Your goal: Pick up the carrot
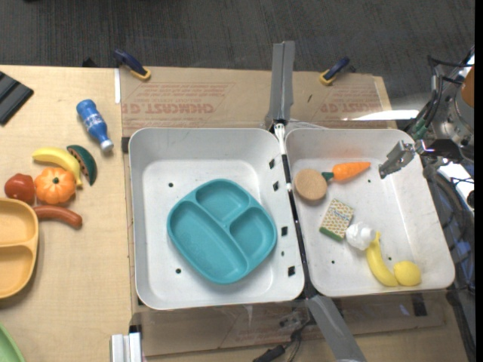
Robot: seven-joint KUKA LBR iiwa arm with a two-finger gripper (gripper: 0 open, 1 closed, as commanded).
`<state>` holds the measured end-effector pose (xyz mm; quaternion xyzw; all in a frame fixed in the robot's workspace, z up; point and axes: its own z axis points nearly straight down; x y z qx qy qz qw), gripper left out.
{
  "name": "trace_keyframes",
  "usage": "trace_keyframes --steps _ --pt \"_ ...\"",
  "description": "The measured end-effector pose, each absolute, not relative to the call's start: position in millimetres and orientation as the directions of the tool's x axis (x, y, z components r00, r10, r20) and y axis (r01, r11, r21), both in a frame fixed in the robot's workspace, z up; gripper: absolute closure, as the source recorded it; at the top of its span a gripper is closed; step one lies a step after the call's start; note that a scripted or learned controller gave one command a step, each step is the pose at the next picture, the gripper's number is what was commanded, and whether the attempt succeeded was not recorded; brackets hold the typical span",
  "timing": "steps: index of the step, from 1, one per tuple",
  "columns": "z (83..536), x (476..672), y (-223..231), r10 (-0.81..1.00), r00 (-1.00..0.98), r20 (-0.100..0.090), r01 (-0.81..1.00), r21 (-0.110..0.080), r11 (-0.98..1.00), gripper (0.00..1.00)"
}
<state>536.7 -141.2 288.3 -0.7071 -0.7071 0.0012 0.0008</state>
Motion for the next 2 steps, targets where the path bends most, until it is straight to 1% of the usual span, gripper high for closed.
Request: trace_keyframes --steps 1,2 --pt "172 613.8 -141 0.924 -0.383 0.000 0.924 -0.001 0.383 0.00" --pt "102 649.9 -140 0.908 -0.418 -0.010 0.908 0.014 0.418 0.00"
